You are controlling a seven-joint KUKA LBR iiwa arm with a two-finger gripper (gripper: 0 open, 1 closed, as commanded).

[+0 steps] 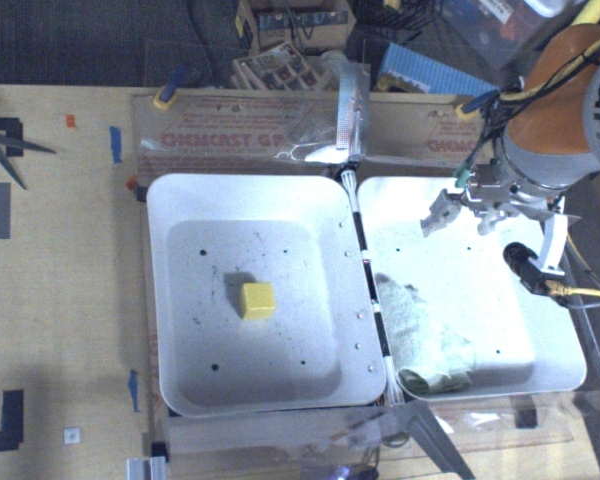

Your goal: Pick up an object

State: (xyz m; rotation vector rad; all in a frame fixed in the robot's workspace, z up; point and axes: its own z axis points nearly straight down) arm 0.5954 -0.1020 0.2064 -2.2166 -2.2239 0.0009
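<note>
yellow block in white left bin; pale greenish-grey cloth, maybe faintly mottled, in white right bin; grey arm with orange band; tan bench, blue tape bits

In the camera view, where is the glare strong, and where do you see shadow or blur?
Camera view: the right bin is washed out by bright glare near the gripper; the yellow block in the left bin casts a soft shadow toward its upper left; the crumpled cloth looks slightly blurred.
</note>
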